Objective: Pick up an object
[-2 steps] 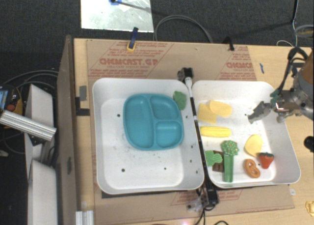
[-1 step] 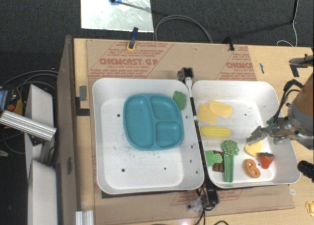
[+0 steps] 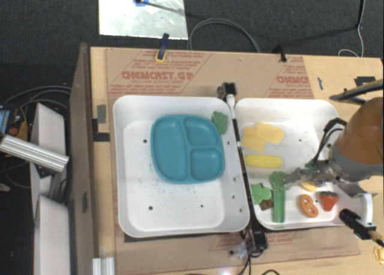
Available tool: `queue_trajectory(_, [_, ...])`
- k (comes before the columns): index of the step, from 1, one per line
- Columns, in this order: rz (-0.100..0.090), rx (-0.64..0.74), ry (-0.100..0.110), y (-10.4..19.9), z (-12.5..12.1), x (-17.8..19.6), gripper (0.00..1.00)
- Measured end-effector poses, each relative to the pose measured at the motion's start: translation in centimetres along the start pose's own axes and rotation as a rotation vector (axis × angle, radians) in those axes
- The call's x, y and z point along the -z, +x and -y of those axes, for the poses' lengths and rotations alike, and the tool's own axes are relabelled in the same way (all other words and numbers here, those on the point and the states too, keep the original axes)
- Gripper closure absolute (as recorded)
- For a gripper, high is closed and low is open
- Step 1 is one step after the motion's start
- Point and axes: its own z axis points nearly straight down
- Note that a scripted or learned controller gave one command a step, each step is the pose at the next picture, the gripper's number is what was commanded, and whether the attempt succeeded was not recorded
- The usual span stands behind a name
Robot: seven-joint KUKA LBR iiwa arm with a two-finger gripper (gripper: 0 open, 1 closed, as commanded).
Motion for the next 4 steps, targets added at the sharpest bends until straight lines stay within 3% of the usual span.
queue_trajectory(1, [0.005, 0.004, -0.004, -0.1, -0.1, 1.2, 1.0])
queue_trajectory(3, [0.005, 0.005, -0.008, 0.0, -0.3, 3.3, 1.0])
queue_trajectory(4, [0.004, 0.005, -0.007, 0.0, -0.3, 3.2, 0.0])
